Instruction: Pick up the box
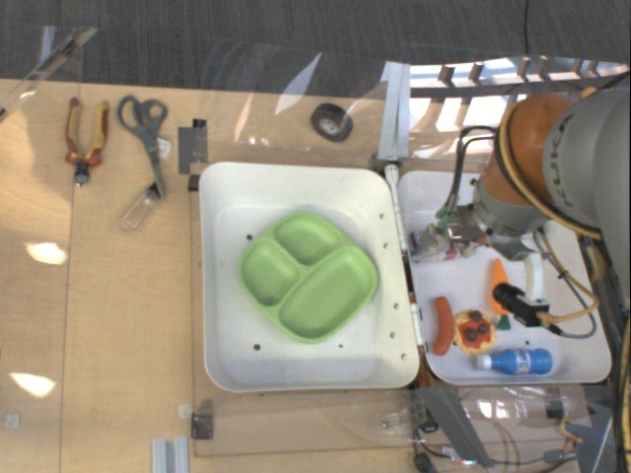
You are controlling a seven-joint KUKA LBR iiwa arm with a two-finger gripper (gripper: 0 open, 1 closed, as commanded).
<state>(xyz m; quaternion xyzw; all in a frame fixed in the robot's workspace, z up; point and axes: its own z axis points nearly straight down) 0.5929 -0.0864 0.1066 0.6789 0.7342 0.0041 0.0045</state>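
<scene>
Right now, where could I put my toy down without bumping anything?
The left bin has bare white floor all around the green divided plate, widest along its near edge. The right bin is crowded: hot dog, pizza slice, blue bottle, carrot and the arm.

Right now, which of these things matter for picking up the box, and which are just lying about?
Job: the hand, the right bin, a blurred item beside the hand, possibly the box.
Lying about: green plate, pliers, scissors, tape roll, blue bottle, red sausage.
</scene>
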